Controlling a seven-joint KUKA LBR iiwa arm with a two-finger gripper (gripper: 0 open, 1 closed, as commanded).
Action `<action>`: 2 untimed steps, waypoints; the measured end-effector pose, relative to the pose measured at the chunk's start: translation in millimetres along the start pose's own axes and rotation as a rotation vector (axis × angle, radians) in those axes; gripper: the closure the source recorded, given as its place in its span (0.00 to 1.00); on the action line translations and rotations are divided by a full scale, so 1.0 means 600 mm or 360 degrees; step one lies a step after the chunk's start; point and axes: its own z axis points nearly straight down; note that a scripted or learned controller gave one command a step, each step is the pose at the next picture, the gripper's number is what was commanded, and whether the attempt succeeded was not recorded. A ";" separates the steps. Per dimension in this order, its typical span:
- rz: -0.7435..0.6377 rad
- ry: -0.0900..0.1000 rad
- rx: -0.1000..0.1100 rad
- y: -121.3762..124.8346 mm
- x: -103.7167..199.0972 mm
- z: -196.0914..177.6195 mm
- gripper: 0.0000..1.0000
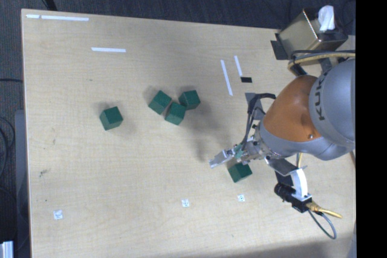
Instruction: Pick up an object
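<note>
Several green cubes lie on the light wooden benchtop (121, 190). One green cube (240, 173) sits at the right, partly covered by my gripper (232, 158), which hangs directly over its upper edge. Whether the cube is in the gripper's grasp is hidden by the wrist. A cluster of three green cubes (174, 106) rests near the middle, the cubes touching each other. A single green cube (111, 118) stands alone further left. The grey arm with its orange band (290, 118) reaches in from the right.
White tape strips (227, 77) and a small black mark (245, 80) lie on the bench behind the gripper. Another white strip (108, 50) is at the back left. A box-like device (299, 36) sits at the back right corner. Cables (314, 209) trail beside the arm.
</note>
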 end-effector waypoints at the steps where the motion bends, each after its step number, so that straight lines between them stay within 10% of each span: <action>1: -0.0008 -0.0001 0.0000 0.001 -0.001 -0.017 1.00; 2: -0.0008 -0.0001 -0.0001 0.001 -0.001 -0.017 0.00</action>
